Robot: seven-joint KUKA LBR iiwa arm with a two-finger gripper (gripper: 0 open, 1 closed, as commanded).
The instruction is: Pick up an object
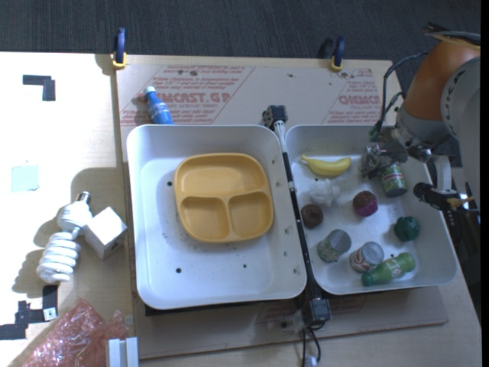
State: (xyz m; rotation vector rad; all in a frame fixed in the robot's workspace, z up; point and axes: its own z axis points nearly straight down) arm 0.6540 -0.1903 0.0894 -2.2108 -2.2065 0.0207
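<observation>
Two white bins sit on the surface, and the hand (380, 161) hangs low in the right bin's far corner; whether it is apart or together I cannot tell. A small can (393, 180) lies just beside it, the banana (327, 165) farther left. Best to centre over the can before closing.

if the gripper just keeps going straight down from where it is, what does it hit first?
Most likely the green can just below the gripper in the right bin. Depth is unclear from this slanted view, so it might miss and meet the bin floor.

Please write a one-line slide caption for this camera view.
The gripper hovers over the right bin beside a banana; a yellow tray fills the left bin.
</observation>
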